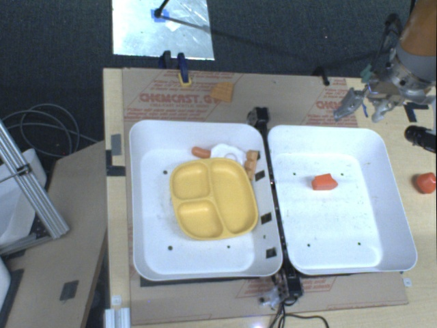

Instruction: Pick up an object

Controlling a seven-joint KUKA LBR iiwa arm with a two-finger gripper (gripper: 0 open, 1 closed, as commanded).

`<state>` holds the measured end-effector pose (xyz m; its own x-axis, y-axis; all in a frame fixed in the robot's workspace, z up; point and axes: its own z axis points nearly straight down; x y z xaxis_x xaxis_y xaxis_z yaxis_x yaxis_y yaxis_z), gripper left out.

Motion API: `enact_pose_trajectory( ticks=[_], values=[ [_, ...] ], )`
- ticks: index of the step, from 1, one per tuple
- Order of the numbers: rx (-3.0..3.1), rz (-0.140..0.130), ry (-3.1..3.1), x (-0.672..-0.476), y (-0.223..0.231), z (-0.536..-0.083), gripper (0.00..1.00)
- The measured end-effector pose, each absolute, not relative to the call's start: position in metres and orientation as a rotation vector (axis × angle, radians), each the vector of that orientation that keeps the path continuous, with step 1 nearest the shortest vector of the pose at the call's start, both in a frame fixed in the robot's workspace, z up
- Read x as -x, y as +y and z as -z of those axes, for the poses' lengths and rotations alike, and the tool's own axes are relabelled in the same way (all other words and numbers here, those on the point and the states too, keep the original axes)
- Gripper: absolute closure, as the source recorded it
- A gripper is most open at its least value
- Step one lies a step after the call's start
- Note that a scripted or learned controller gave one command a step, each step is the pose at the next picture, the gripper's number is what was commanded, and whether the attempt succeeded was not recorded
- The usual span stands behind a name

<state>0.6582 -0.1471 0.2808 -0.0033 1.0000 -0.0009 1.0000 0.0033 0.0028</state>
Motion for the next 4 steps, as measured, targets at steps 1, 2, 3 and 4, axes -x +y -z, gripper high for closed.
enact_pose_trajectory(
  ticks=[1,2,3,4],
  values=[
    [-2.223,0.005,2.222,-0.643,-0.171,-0.21,0.0],
    [-2.225,0.004,2.223,-0.611,-0.183,-0.148,0.0],
    [-2.22,0.002,2.225,-0.614,-0.179,-0.082,0.0],
    [-2.203,-0.012,2.215,-0.673,-0.208,-0.193,0.0]
  ],
)
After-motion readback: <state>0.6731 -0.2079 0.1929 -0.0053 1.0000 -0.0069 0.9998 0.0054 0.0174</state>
